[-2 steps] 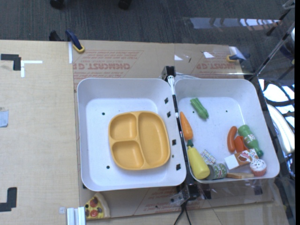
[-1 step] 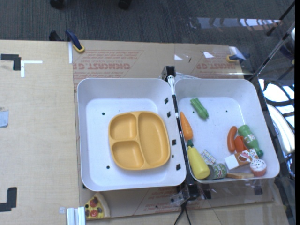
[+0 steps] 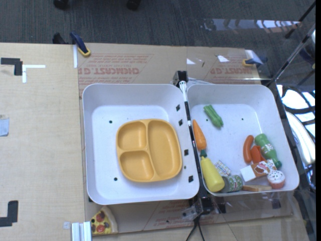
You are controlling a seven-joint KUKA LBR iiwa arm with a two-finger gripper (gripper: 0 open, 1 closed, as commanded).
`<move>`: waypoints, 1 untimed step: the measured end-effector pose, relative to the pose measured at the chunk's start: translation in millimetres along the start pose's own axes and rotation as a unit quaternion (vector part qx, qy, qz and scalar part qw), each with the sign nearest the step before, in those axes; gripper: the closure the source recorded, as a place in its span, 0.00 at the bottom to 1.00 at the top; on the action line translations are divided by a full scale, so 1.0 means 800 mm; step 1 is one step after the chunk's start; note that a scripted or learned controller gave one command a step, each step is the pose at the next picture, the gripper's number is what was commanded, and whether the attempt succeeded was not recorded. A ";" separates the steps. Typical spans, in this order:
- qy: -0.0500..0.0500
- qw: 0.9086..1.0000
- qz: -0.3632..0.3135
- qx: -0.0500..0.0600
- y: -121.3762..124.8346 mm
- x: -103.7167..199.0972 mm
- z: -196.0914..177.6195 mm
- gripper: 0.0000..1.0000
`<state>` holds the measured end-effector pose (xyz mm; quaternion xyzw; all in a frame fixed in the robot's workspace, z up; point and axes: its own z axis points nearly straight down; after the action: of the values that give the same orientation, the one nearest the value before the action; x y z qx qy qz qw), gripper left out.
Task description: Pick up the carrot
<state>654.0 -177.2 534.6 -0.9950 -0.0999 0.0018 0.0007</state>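
End effector state cannot be told from this view, so whether it is apart or together stays an open question. The carrot lies in the right bin, lengthwise against that bin's left wall, its leafy end just beside the yellow bottle. A green vegetable sits near it, apart. Because the carrot hugs the wall, a grasp probably needs to come from above and close across its width, with little room on the wall side. The yellow divided plate rests in the left bin on the surface.
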 end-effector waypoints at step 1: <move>0.000 1.000 0.000 0.001 0.001 0.001 -0.010 1.00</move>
<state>654.8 -177.7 542.7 -0.9950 -0.0997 0.0023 0.0011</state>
